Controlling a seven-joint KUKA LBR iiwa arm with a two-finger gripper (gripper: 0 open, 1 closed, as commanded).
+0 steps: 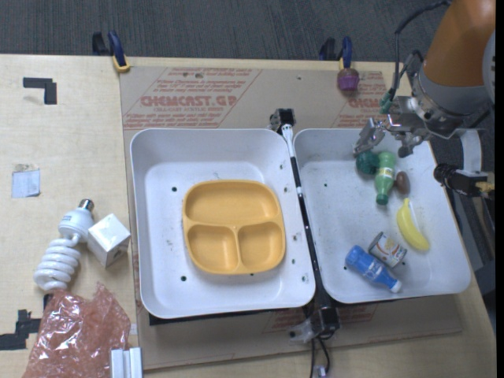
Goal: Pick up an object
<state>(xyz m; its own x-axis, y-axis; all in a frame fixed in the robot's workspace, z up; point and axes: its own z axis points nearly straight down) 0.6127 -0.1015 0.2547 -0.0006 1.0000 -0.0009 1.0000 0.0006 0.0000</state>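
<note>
The right bin [339, 211] holds several small objects. A green bottle [383, 176] lies near its far edge, with a dark green lump [366, 162] on its left and a small brown piece [402, 182] on its right. Nearer the front lie a yellow banana [412, 225], a small box [387, 249] and a blue bottle [372, 268]. My gripper [387, 141] hangs just above the far end of the green bottle. It is open, and nothing is between its fingers.
A yellow divided plate [234, 227] sits in the left bin [157, 179]. A purple object [348, 79] rests on the board behind the bins. Left of the bins lie a spiral light bulb [63, 250], a white cube [109, 239] and a crumpled pink bag [75, 333].
</note>
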